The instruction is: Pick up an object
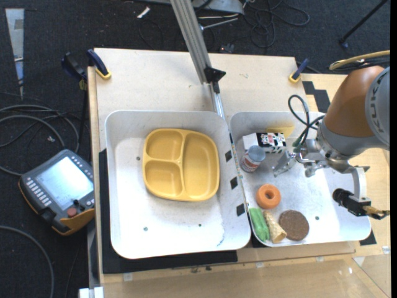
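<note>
Orange ring-shaped toy doughnut (268,195) lies in the right white bin (338,225), near a brown round cookie (293,224) and green pea pod (258,224). The gripper (284,164) hovers above it; finger state unclear.

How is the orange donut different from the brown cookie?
The orange donut has a hole in its middle; the brown cookie is a solid disc. The donut is bright orange and the cookie dark brown. The donut looks smaller than the cookie. The donut lies nearer the gripper, the cookie nearer the bin's front rim. Both are round and lie flat in the right bin.
</note>
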`<state>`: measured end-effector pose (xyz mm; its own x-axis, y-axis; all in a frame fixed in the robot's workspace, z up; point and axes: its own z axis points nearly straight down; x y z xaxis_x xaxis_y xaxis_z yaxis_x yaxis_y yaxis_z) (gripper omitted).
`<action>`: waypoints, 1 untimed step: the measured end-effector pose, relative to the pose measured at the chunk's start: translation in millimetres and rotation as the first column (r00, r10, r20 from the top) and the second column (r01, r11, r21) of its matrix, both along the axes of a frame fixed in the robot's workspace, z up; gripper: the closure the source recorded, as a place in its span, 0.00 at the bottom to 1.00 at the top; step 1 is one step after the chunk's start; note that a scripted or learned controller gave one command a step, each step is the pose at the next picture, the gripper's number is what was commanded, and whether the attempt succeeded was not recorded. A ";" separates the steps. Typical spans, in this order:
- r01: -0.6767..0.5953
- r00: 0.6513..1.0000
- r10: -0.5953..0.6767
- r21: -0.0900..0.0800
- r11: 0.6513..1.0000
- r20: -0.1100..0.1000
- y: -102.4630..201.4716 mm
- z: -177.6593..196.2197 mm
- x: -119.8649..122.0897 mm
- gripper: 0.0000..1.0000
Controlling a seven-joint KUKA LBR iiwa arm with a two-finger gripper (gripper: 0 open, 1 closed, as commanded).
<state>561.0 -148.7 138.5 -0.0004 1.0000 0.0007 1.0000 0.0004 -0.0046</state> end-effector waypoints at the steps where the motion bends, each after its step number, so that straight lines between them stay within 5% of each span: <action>1: 0.000 1.000 0.000 -0.001 1.000 0.005 0.5 -44.5 0.3 0.00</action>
<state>561.3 -148.2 94.0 -0.0002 1.0000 -0.0006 1.0000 0.0002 0.0000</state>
